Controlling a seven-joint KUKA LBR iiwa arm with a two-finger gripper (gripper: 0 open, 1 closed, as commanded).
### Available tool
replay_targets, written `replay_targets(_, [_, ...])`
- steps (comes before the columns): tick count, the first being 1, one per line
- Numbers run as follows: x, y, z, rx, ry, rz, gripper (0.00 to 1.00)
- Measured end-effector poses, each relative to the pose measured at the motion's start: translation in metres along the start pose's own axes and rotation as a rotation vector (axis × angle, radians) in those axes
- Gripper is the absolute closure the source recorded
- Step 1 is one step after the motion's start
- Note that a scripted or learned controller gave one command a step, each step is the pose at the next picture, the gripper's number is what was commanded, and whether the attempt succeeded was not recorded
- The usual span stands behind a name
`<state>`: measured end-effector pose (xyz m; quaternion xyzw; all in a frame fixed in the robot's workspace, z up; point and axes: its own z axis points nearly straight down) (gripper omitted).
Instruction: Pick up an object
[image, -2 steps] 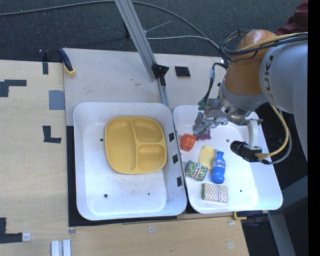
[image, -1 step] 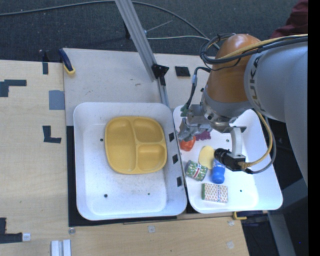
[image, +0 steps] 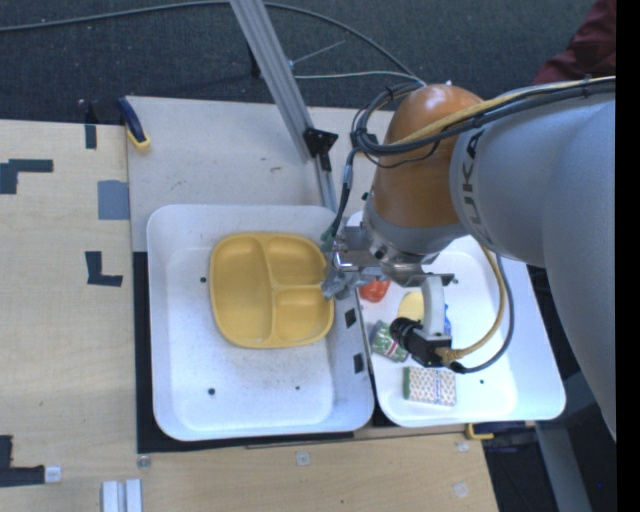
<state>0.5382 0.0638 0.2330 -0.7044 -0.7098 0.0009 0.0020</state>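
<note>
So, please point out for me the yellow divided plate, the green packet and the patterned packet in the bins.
yellow divided plate (image: 262, 285): camera view, on its large left compartment.
green packet (image: 385, 341): camera view, on its visible middle.
patterned packet (image: 431, 387): camera view, on the centre of its top face.

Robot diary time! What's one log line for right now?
arm: above the seam between the bins | gripper: at right rim of yellow plastic divided plate | plate: in left white bin | small items: in right white bin

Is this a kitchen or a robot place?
Probably a robot lab, not a kitchen: a big grey and orange arm reaches over two white bins, with cables and tape marks around the bench.
</note>
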Motion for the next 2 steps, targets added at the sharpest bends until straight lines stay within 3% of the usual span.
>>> replay_targets(1, [0.0391,-0.0191,0.0189,0.001,-0.002,0.003,1.0])
replay_targets(2, [0.0375,-0.0181,0.018,-0.001,-0.002,0.005,0.0])
